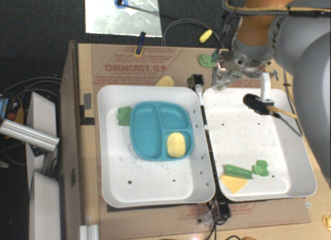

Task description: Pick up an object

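- While the claw [221, 81] hangs over the far left corner of the right bin [289, 146], three small things lie together near that bin's front edge, well apart from it. They are a green pod [238, 171], a green floret [261, 168] just beside the pod's right end, and a yellow wedge [234, 183] just in front of the pod.
- No object can be seen in the claw's grip. Its tip blurs into the bin rim, so I cannot tell whether it is open or closed.
- The left bin [119, 182] holds a blue divided plate [150, 130] with a yellow lump [176, 144] in its front right compartment. A green leafy piece [124, 116] lies against the plate's left edge.
- Behind the bins, a pale yellow piece [165, 81] is half hidden by the left bin's far rim, and a green scrap [208, 59] sits close to the wrist, partly covered.
- The surface under both bins is a printed brown cardboard sheet [129, 63]. Around it the ground is dark, with a shiny square plate [121, 3] at the back and cables [31, 86] at the left.
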You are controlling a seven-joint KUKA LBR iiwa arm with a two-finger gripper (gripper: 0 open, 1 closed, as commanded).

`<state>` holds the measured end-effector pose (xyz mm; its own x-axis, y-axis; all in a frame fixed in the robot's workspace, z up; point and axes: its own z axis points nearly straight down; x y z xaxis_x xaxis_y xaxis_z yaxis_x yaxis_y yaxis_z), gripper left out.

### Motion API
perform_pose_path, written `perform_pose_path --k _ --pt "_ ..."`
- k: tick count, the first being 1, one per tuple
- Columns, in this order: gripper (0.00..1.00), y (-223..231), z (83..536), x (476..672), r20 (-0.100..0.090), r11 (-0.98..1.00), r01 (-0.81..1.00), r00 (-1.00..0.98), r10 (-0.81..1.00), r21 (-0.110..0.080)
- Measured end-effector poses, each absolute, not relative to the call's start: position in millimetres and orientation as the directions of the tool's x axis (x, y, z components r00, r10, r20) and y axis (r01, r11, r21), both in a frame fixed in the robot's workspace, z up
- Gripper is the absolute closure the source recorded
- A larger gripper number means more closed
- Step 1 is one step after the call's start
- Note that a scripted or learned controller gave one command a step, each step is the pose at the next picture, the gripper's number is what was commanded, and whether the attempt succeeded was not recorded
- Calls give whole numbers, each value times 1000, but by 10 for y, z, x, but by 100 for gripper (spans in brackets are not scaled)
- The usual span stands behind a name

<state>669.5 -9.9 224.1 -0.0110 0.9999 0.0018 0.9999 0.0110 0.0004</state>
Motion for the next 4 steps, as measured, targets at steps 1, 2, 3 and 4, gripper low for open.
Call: perform_pose_path --k 1,2,3,4 --pt "0 -151 2271 6689 0 5 1000 -5 1000 2" --pt "0 -964 1742 6677 -3 -5 1000 5 1000 -1" --pt "0 -1559 1272 6673 -3 -4 1000 4 1000 -1" --pt "0 -1665 827 6683 -1 0 1000 0 1000 0"
